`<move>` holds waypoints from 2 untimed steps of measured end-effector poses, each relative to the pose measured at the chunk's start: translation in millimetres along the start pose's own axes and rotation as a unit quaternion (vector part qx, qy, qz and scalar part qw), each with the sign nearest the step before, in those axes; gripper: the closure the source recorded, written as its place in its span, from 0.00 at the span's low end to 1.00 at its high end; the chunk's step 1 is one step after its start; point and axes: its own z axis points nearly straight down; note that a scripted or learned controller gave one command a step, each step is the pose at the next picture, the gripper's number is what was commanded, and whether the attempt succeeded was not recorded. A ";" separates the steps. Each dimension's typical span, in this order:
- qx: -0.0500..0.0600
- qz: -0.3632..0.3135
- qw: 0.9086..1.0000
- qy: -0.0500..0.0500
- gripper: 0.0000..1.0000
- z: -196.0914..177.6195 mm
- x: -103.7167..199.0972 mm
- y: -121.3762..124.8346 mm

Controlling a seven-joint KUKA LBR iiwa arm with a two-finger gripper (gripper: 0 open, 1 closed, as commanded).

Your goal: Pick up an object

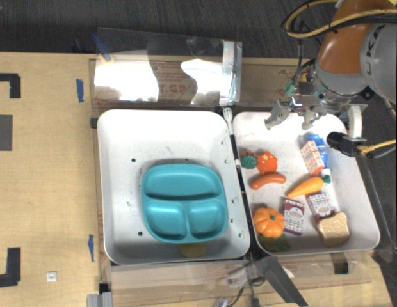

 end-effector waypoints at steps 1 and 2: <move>0.003 -0.016 1.000 0.000 0.00 94.7 -16.1 -16.0; -0.003 -0.039 0.999 -0.002 0.00 112.1 -15.1 -51.1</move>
